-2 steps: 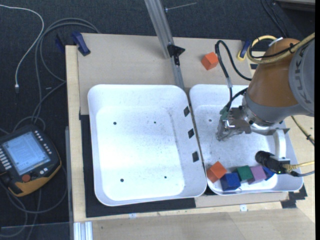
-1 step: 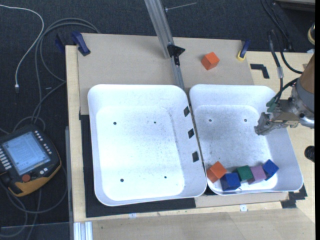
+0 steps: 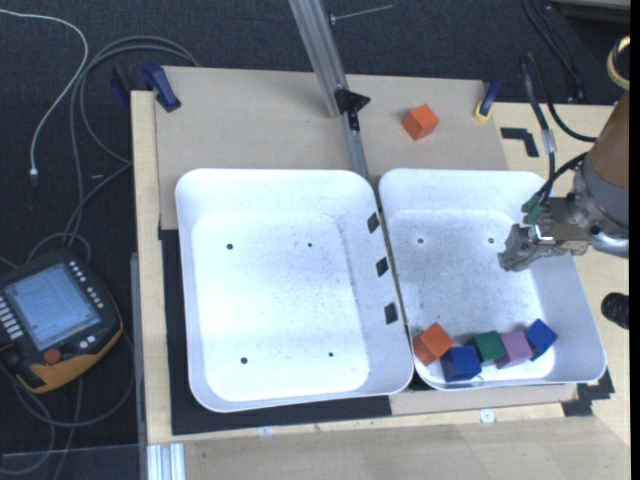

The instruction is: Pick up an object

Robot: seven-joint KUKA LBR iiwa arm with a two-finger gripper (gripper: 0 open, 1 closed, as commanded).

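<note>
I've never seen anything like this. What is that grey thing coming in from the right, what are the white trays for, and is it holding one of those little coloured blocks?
You are looking down from a single camera fixed above a workbench. The grey thing is a robot arm; its gripper, a two-finger claw, hangs over the right bin. Its job is to pick up an object. Five small cubes sit along that bin's near edge: an orange cube, a blue cube, a green cube, a pink cube and another blue cube. I see nothing between the claw's fingers, and I can't tell if they are open. The left bin sits beside it. One more orange cube lies on the bench behind the bins.
</note>
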